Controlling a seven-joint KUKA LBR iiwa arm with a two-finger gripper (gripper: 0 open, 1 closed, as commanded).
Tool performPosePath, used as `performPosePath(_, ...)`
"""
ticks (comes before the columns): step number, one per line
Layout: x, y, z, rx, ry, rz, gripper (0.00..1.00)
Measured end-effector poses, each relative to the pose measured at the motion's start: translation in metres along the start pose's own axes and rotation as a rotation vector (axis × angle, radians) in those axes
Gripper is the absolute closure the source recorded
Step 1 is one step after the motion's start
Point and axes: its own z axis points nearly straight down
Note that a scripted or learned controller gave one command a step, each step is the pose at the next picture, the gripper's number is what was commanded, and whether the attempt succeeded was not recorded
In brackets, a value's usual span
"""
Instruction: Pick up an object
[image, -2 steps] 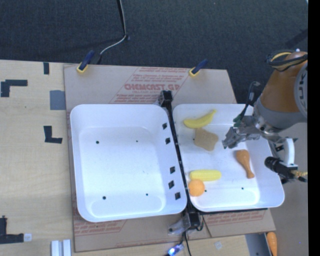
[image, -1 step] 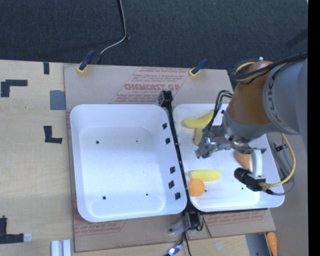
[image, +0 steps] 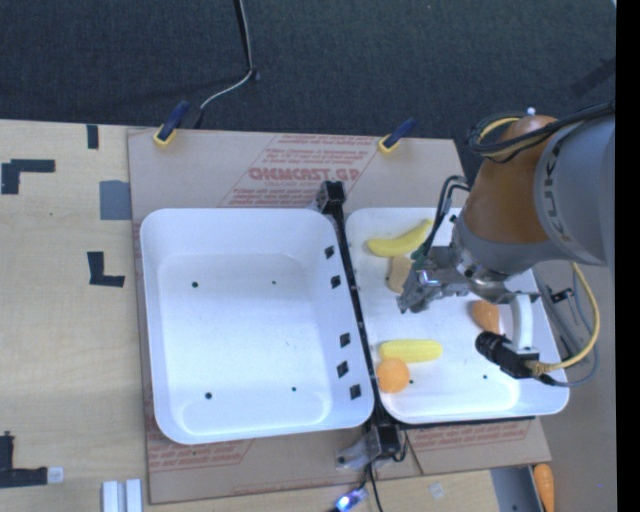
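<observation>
Nearest you in the right bin (image: 540, 400), an orange ball (image: 393, 376) and yellow corn cob (image: 411, 350) are lying; farther in, your gripper (image: 415, 296), aperture unclear, is hovering by a tan block (image: 399, 272)—descend centred—beyond a banana (image: 398, 241) and cardboard (image: 290, 175) printed "CHEMCAST".

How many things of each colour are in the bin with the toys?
Yellow: 2, a banana and a corn cob.
Orange: 2, a ball and an orange piece partly hidden under the arm.
Tan: 1, a block beside the gripper.
Total: 5 that I can see in the right bin.
</observation>
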Motion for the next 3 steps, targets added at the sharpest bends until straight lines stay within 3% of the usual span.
performPosePath(3, 0.001, 0.000, -0.028, 0.003, 0.002, -0.002, 1.00)
